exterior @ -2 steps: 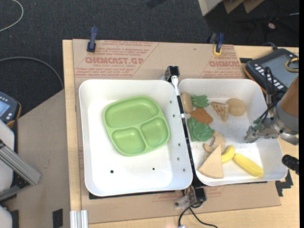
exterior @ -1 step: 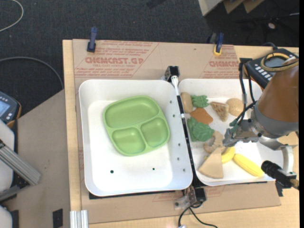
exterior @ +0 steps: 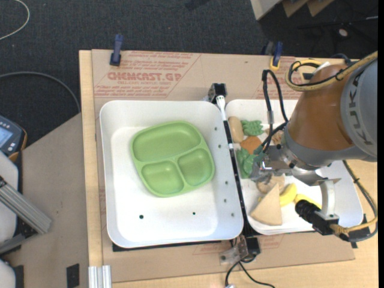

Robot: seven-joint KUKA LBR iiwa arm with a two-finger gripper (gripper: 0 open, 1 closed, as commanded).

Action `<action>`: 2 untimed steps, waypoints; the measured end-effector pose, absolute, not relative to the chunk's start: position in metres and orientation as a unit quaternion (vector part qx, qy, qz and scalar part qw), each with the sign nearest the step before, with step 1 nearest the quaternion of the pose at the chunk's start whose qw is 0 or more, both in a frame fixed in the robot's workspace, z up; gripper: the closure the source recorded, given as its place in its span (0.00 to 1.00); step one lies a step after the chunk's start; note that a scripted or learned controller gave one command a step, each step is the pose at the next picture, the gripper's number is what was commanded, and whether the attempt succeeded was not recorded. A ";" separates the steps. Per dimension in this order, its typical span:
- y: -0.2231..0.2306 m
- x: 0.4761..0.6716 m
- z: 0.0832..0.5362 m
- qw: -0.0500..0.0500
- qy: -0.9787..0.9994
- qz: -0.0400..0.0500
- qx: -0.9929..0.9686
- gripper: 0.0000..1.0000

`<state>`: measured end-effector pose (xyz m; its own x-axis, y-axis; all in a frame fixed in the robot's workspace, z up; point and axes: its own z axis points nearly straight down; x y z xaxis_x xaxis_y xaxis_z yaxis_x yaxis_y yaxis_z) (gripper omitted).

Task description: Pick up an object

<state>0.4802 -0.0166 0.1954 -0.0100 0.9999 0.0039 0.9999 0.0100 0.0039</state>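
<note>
One gripper [exterior: 261, 168] is seen low in the right bin [exterior: 354, 206], close to that bin's left wall. It is mostly hidden under the big grey and orange arm [exterior: 327, 122], so it cannot be told what state it is in, and nothing can be seen held by it.

Several small things are piled right around it. A green toy [exterior: 247, 159] is seen just to its left, touching or nearly touching the tool. A tan wedge [exterior: 269, 207] is laid just below it, with its point turned up toward the tool. A yellow piece [exterior: 288, 194] is tucked beside the wedge, to the right. An orange piece [exterior: 249, 143] and a tan stick [exterior: 234, 129] are laid a little farther up.

The green toy is probably the nearest thing, so the next move is likely to be straight down, not sideways.

The green tray [exterior: 173, 158] is set well apart, in the left bin [exterior: 120, 179].
</note>
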 end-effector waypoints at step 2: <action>0.031 0.482 0.339 -0.005 -0.708 -0.007 -0.706 1.00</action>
<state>0.4817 0.0308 0.3392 -0.0017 1.0000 0.0027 0.9999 0.0017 0.0162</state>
